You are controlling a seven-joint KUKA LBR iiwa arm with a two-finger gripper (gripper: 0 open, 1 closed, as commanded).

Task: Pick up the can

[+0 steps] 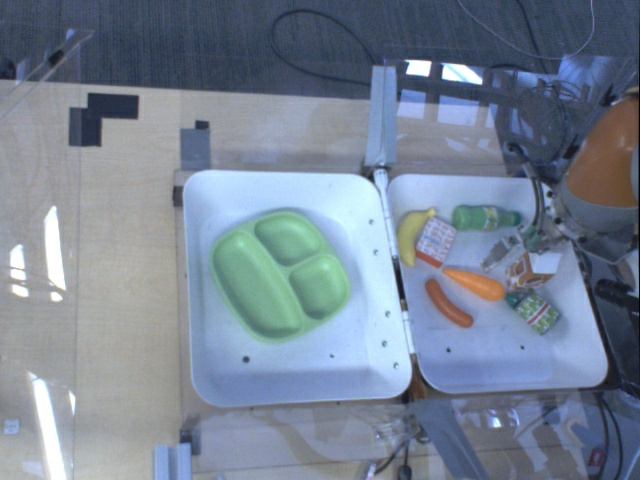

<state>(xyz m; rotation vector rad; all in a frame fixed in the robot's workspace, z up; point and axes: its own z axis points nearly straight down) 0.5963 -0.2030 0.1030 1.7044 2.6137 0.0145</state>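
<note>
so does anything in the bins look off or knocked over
Nothing looks spilled or damaged. The green bottle and the can both lie on their sides in the right bin, among a banana, carrot and sausage. The green divided plate sits flat in the left bin.

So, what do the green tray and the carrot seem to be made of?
The tray looks like moulded plastic: one even pale green, rounded compartment walls, soft sheen. The carrot is probably a plastic toy: flat uniform orange, smooth skin with no marks, though the view is too coarse to be sure.
</note>
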